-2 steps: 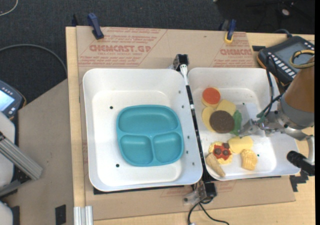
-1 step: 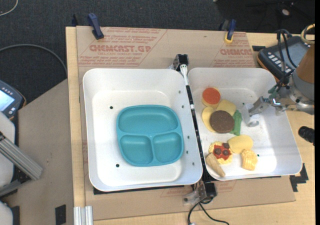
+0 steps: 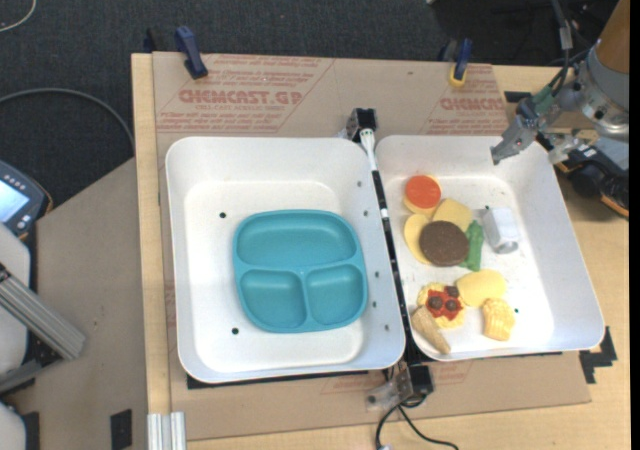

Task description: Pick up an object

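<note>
The right bin (image 3: 560, 238) holds several toy foods. An orange disc (image 3: 423, 191) lies toward the back, with a brown patty (image 3: 443, 242) on yellow slices in front of it. Beside the patty are a green piece (image 3: 474, 246) and a grey-white block (image 3: 500, 228). Near the front lie a pizza piece with red dots (image 3: 441, 302), a yellow lump (image 3: 482, 287), a ridged yellow piece (image 3: 497, 319) and a tan piece (image 3: 432, 333). My gripper (image 3: 515, 138) hangs over the bin's back right corner, apart from all the food, with nothing visibly in it.
A teal divided plate (image 3: 298, 270) lies in the left bin (image 3: 200, 188). Two clamps, blue (image 3: 190, 50) and yellow-blue (image 3: 460, 60), grip the board's far edge. Black clips (image 3: 362, 123) join the bins at their shared wall. Cables trail at the right.
</note>
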